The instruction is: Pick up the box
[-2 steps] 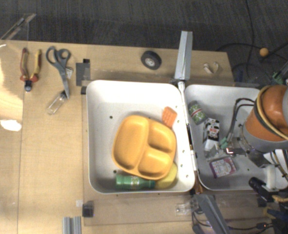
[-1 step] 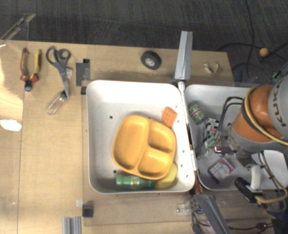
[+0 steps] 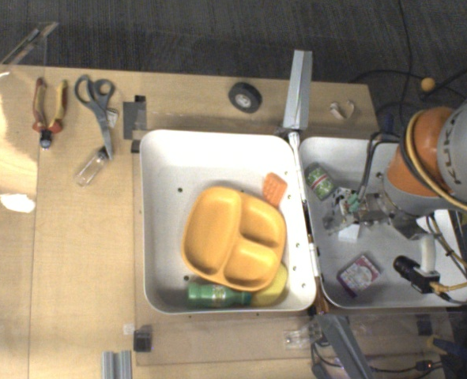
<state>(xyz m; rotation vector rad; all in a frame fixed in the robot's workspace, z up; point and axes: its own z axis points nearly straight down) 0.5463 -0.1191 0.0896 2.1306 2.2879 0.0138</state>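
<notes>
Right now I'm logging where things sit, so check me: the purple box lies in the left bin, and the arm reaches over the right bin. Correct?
Not quite. The camera view shows the purple box lying in the right bin, near its lower edge in the picture, not in the left bin. The rest stands: the arm reaches over the right bin, with the gripper farther up the picture than the box.

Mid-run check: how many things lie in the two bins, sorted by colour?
Yellow: 2 (divided tray, rounded piece at its corner)
Green: 2 (bottle, can)
Orange: 1 (small block)
Purple: 1 (box)
Total: 6
</notes>
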